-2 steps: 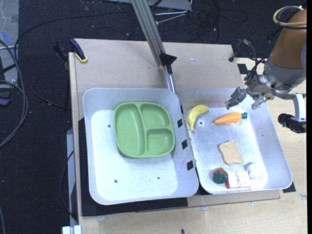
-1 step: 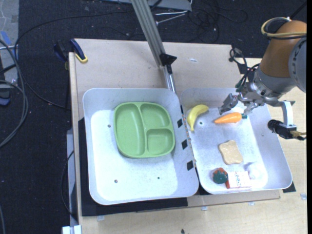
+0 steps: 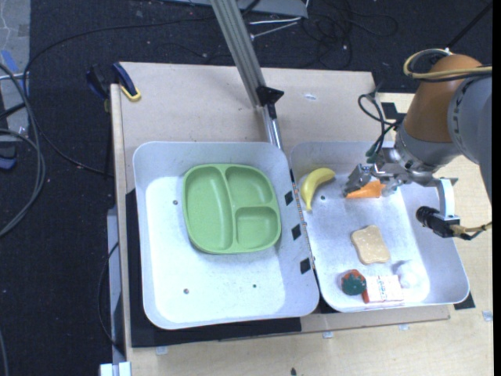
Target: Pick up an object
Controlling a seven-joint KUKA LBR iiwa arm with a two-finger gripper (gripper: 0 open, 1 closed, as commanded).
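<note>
In the right bin [image 3: 438, 249], my gripper [image 3: 365, 183] is down at the far side with its fingers closed on a small orange carrot-like piece [image 3: 368, 193], which sticks out between and below them. Just left of it lies a yellow banana [image 3: 315, 185]. Nearer the front are a tan slice of bread [image 3: 370, 245], a red and green toy fruit [image 3: 353, 282], a small red and white box [image 3: 383, 289] and a little white object [image 3: 409, 276].
The left bin [image 3: 156, 233] holds a green divided plate [image 3: 232, 207]. A grey metal pole [image 3: 239, 41] slants in from the top to the bins' shared wall. The arm's orange band [image 3: 438, 104] hangs over the right bin's far right corner.
</note>
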